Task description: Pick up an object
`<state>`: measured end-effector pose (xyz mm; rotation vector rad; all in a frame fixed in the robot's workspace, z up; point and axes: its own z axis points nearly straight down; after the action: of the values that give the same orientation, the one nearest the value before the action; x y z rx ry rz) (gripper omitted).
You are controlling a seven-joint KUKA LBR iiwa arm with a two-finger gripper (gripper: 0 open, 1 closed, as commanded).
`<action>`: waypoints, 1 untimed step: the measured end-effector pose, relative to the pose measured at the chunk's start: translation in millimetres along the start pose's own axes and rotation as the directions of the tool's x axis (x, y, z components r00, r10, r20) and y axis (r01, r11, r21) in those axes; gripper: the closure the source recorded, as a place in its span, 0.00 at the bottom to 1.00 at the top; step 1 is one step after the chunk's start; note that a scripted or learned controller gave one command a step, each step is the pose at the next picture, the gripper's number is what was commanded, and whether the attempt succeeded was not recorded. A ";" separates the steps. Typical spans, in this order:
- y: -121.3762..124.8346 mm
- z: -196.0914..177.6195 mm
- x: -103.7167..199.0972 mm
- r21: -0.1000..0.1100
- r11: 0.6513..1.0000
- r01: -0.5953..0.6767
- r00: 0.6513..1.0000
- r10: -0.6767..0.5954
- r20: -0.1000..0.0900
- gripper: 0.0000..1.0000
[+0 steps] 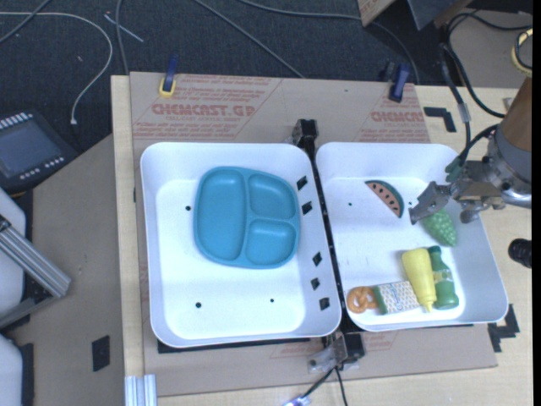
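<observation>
gripper [445, 203]: over the right bin [355, 166], near its right edge, about mid-depth. Fingers spread wide, nothing between them.
left finger [425, 203]: dark, points toward the bin's middle.
right finger [467, 210]: dark, close to the bin's right rim.
grapes [440, 226]: green bunch, directly under the gripper, between the finger tips and slightly nearer the front. Long axis runs from the back-left to the front-right, narrow end toward the front-right. Not gripped.
melon slice [386, 197]: red with green rind, left of the gripper, apart from it. Long axis runs back-left to front-right.
yellow bottle [419, 275]: front-right part of the right bin, long axis near front-to-back, narrow end toward the front.
green bottle [443, 282]: touching the yellow bottle's right side, same heading.
box [396, 298]: small patterned pack, left of the bottles at the front rim.
pretzel [362, 300]: front-left corner of the right bin, just beside the box.
left bin [169, 227]: holds a blue tray [247, 217], three compartments, roughly centred.
arm [516, 150]: enters from the right edge.
</observation>
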<state>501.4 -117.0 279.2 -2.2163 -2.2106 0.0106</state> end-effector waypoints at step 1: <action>1.8 -5.4 0.2 -0.011 1.000 0.003 1.000 -0.003 0.002 0.00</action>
<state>503.3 -116.9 284.6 -2.2196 -2.2207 0.0002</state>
